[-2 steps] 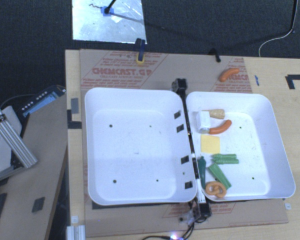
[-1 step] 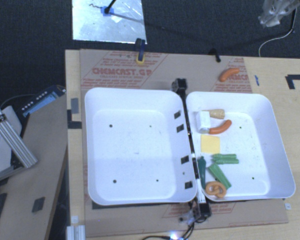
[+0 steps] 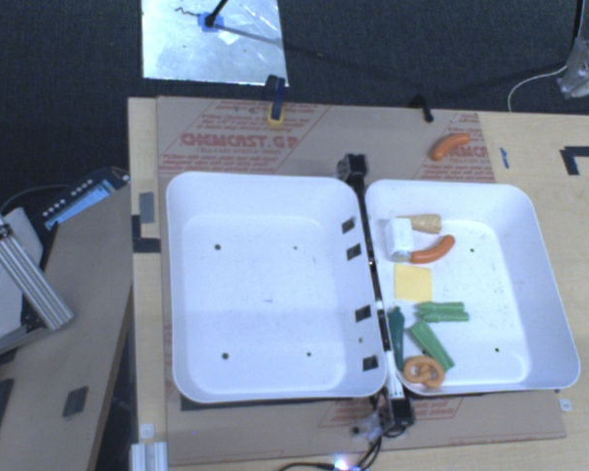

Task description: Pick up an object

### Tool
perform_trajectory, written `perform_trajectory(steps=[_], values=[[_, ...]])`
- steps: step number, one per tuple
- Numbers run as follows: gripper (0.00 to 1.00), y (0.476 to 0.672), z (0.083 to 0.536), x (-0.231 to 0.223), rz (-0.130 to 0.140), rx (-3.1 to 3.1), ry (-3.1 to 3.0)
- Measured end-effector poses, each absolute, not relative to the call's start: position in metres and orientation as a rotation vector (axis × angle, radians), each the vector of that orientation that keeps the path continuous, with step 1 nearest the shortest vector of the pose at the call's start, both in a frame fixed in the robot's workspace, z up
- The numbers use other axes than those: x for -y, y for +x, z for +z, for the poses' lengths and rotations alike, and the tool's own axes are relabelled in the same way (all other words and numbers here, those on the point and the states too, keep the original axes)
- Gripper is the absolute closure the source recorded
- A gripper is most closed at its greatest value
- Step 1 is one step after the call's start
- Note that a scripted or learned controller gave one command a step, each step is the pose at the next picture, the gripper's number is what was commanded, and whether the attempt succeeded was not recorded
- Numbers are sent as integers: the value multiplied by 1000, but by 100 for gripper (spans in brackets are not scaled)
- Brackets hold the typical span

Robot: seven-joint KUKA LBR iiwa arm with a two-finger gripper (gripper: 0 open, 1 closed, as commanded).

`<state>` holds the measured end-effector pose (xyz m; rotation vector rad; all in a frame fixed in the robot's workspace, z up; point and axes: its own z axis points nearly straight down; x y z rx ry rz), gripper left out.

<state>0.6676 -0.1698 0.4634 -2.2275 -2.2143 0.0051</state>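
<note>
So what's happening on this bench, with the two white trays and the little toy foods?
Nothing is being handled at this moment. The right bin holds a cluster of toy foods: a sausage, a yellow cheese square, a white block, some green pieces and a pretzel. The left bin sits beside it, and another sausage lies outside the bins on the cardboard behind. The task is to pick up an object, and none has been lifted yet.
</note>
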Motion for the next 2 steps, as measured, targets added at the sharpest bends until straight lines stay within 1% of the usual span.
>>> perform_trajectory(steps=[1,2], values=[[100,669,539,132,-8,2234,-2219],[100,598,446,26,6,2228,-2203]])
